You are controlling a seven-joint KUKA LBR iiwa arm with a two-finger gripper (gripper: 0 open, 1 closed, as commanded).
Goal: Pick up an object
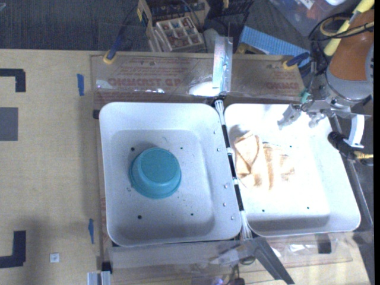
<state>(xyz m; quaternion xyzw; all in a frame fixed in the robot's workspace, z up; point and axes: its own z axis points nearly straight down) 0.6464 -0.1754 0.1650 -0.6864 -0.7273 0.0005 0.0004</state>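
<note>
I have the end effector hanging over the far right corner of the right bin. It carries nothing that I can see, but the view is too small and washed out there for me to tell how it is set. The only thing worth picking is the bowl, well off to the end effector's left and nearer the camera, in the left bin across the divider where the two bins meet.

To do this step well, I judge the arm should cross that divider high enough to clear both rims, then come straight down over one side of the bowl so the wall sits between the two sides of the grasp, not over the middle.

The bowl is teal, round and smooth, apparently plastic. It looks to be lying upside down, base up, though I can't be sure from above. If so, the sloped wall may slip out when squeezed. Some brownish smears mark the right bin's floor, below and left of the end effector.
</note>
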